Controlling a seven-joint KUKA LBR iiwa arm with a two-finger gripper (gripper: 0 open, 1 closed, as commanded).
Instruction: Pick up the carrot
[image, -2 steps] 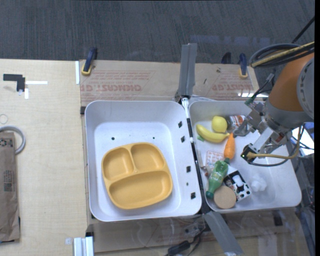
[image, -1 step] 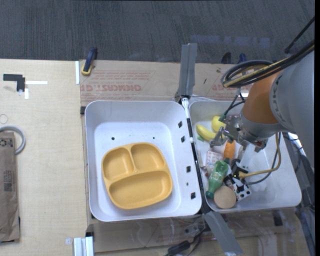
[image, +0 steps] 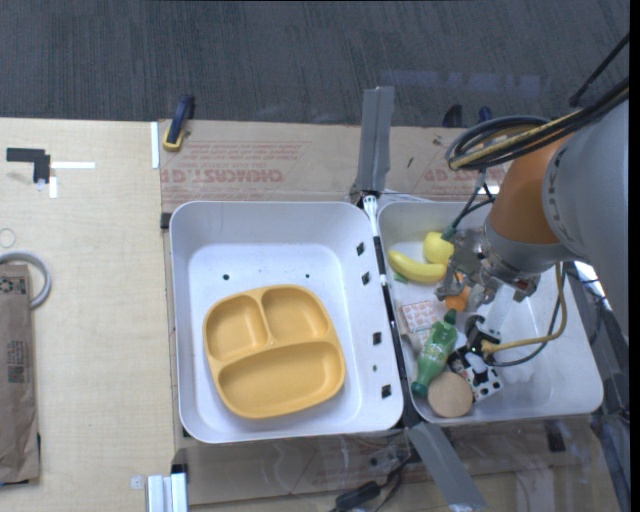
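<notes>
The arm's grey wrist and orange band (image: 525, 205) cover the upper part of the right bin (image: 570, 395), hiding much of its floor. The gripper (image: 462, 290) points down toward the left side of that bin, and a small orange piece, the carrot (image: 456, 299), shows just beneath it; only a sliver is visible, so its shape is hard to read. The jaws seem to sit around that orange piece, but whether they are clamped on it or merely above it cannot be told from this angle.

Beside the gripper lie a smooth yellow banana (image: 415, 265) and a rounder yellow fruit (image: 437, 245) touching it. Lower down sit a green plastic bottle (image: 435, 350) lying at a slant, a tan round disc (image: 450, 398), a black-and-white spotted toy (image: 483, 375) and a pale patterned packet (image: 418, 316).

The left bin (image: 200, 400) holds a matte yellow divided plate (image: 274, 350) with three compartments. Black cables loop over the arm. A brown paper bag (image: 15, 380) is cut off at the table's left edge.
</notes>
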